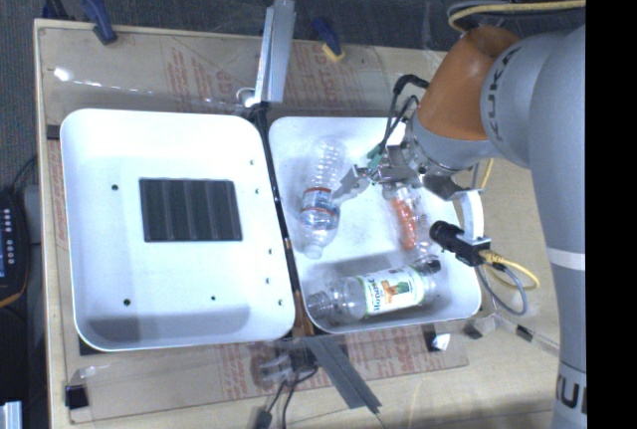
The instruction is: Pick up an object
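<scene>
Three bottles lie in the right bin (289, 143). A clear bottle with a small label (318, 198) rests along its left side. A larger clear bottle with a green and orange label (373, 296) lies along the front wall. A slim bottle with orange contents (406, 220) lies toward the right. My gripper (373, 180) hangs low over the middle of this bin, open, between the small clear bottle and the orange one. One finger (348, 185) points toward the clear bottle. Nothing shows between the fingers.
The left bin (90, 218) has a dark ribbed rectangle (190, 210) on its floor. A metal bar (274, 49) stands at the back between the bins. Blue clamps (98, 17) grip the bench's far edge. Cables (503, 273) trail beside the right bin.
</scene>
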`<state>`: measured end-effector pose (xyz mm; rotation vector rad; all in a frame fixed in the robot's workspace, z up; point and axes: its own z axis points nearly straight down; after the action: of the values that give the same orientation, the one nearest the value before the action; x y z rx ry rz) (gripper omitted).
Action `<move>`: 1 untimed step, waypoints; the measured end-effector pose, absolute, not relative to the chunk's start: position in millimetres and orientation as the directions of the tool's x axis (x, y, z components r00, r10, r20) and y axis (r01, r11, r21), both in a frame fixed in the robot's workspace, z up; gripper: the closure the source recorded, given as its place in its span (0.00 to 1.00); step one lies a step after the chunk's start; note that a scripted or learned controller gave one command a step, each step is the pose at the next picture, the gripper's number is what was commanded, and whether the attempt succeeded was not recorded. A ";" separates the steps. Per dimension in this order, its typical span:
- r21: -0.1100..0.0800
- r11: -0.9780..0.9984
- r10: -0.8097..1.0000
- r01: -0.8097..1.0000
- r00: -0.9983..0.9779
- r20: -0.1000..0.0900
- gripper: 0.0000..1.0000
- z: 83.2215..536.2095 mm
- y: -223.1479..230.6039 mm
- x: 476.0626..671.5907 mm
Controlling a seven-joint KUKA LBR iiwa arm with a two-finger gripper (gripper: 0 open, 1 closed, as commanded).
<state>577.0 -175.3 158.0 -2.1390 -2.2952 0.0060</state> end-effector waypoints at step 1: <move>-0.002 0.200 0.980 0.980 -0.200 0.001 0.00 92.7 -152.9 610.3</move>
<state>610.3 -152.9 92.7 -1.9862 -2.4319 0.0013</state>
